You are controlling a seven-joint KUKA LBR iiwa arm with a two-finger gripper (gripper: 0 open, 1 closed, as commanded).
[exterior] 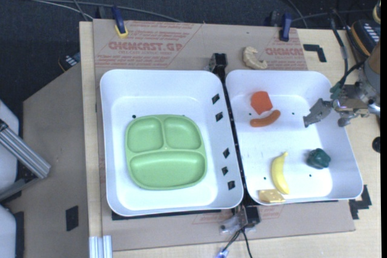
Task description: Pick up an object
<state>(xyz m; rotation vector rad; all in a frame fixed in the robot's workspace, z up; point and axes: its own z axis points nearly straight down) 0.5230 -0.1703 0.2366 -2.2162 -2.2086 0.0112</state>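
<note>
White bins sit side by side on the counter [151, 223], and the end effector [329, 113] hangs open at the right bin's [344, 187] right wall, holding nothing.
Green tray [165, 151] lies in the left bin [115, 130]. In the right bin: an orange block [260, 101] touching a sausage [265, 120] below it, a banana [279, 172] near the front, a yellow piece [271, 195] just beside its lower end, and a dark green object [318, 158] near the right wall.
</note>
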